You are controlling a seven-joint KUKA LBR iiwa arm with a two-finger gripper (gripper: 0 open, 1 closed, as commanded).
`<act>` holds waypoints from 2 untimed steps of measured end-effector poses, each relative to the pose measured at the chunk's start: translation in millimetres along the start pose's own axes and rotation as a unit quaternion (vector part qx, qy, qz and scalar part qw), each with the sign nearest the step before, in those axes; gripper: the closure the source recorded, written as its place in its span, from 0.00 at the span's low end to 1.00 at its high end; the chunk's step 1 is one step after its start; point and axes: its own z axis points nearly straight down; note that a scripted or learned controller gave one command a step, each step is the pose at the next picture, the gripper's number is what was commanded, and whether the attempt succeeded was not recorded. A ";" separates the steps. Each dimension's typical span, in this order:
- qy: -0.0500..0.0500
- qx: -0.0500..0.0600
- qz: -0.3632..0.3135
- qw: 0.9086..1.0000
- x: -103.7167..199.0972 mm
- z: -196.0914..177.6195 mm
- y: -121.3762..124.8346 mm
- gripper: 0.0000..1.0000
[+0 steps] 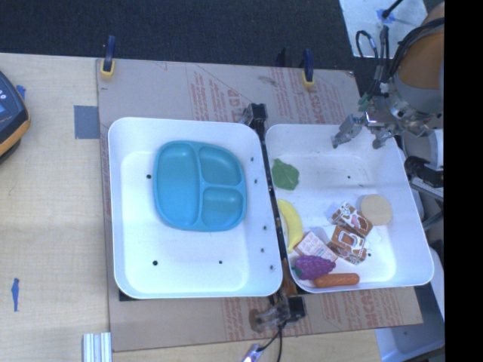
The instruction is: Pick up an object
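Right now the gripper [361,133] hangs over the far edge of the right bin [411,274], its two fingers spread apart with nothing between them. All the loose pieces lie nearer the camera than the gripper, toward the bin's near side, and none of them touches it.

Taking the right bin's dividing wall as the landmark: a green leafy toy [285,174] sits just beside that wall about halfway along it, and a banana [290,223] lies along the wall just nearer the camera. At the near corner by the wall rest a purple grape bunch [312,265] and an orange carrot [336,280], touching or nearly so. A pink wafer [312,245] lies just above the grapes, and two brown-and-white waffle pieces [349,233] are stacked close together farther from the wall. A pale round biscuit [376,209] sits just beyond them. The left bin [121,225] holds a blue divided plate [200,185].

These look like light plastic play food, stiff and probably smooth, so a shallow pinch could slip. The green toy stands well apart from the rest and seems the easiest pick, taken across its narrow width. The banana hugs the wall, leaving little room for a finger on that side.
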 end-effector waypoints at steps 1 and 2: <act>0.000 0.002 0.000 1.000 34.4 81.1 -100.9 0.00; -0.001 0.001 0.001 1.000 -39.3 35.4 -144.3 0.00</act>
